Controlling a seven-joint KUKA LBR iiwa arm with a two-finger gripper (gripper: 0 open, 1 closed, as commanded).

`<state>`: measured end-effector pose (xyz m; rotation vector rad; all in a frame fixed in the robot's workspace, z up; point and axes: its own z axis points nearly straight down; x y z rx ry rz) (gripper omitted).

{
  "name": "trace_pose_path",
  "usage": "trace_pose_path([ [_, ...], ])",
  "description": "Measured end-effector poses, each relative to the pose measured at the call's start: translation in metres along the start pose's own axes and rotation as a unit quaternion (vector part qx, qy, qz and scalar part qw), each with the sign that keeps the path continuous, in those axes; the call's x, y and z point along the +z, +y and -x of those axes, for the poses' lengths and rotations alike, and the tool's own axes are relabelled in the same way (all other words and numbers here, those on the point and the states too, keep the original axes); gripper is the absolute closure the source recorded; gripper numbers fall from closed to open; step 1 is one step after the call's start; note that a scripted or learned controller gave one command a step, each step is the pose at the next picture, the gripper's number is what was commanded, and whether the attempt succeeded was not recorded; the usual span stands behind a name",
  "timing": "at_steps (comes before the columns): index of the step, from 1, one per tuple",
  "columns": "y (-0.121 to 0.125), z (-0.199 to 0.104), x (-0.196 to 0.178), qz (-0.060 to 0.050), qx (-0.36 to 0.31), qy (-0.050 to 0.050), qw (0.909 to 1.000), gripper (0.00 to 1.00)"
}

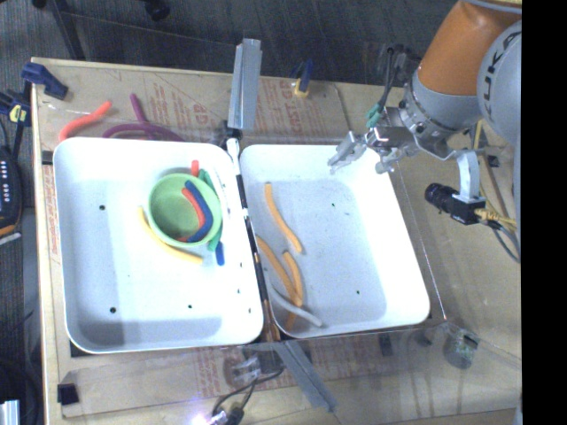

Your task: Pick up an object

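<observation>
My gripper (pixel 364 156) hangs over the far right corner of the right bin (pixel 399 264), open, with nothing between its fingers. A long orange strip (pixel 283 220) lies left of the bin's middle, well to the near left of the gripper. Two shorter orange strips (pixel 289 274) and a pale strip (pixel 298 312) lie by the near left wall. In the left bin (pixel 97 290), a green bowl (pixel 182 211) holds a blue curved piece (pixel 205 204) and a red piece (pixel 191 193). A yellow strip (pixel 173 246) pokes out under the bowl.
Beyond the left bin, a red-orange strip (pixel 84 120) and a purple tube (pixel 142 131) lie on the bench. A metal bar (pixel 244 82) stands at the far end of the gap between the bins. A black device (pixel 452 202) hangs from the arm, right of the right bin.
</observation>
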<state>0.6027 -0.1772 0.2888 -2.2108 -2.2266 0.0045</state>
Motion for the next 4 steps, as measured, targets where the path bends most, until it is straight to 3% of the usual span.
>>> trace_pose_path([
  [1,-0.01,-0.052,0.142,-0.001,-0.161,0.0,0.987,0.0],
  [2,-0.014,-0.054,0.194,0.005,-0.122,-0.004,0.9925,0.0],
  [3,-0.014,-0.055,0.184,0.003,-0.126,-0.004,0.992,1.0],
  [4,0.056,-0.101,0.096,0.002,-0.104,0.0,0.9946,1.0],
])
